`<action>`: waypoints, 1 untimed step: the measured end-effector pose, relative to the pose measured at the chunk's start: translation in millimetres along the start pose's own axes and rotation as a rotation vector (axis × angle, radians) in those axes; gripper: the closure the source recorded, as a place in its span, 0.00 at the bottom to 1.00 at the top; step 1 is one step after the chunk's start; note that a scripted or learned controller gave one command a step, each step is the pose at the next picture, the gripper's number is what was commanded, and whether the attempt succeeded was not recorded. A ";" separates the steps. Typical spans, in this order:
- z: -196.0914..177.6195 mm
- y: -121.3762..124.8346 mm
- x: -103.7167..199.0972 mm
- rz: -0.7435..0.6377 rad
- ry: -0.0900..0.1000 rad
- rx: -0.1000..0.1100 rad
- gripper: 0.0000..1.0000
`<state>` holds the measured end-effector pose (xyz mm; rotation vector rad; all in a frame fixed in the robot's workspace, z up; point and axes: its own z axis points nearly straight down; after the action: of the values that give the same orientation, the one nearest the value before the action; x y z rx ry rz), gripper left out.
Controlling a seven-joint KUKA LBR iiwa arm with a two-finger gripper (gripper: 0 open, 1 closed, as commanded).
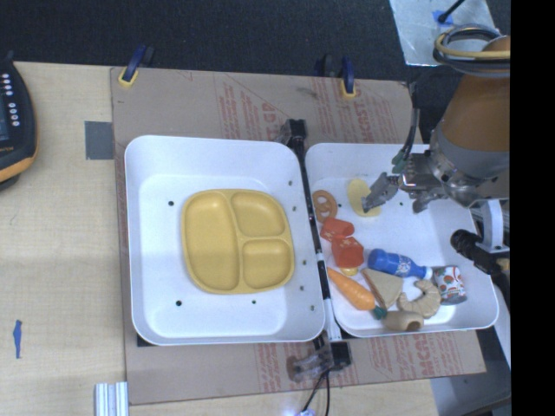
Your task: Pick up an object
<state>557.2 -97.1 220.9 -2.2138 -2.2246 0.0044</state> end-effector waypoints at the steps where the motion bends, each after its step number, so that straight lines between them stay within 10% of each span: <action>1: 114.2 26.9 -20.3 0.001 0.000 0.008 0.00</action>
<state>583.7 -117.3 106.6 -2.2106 -2.2197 0.0141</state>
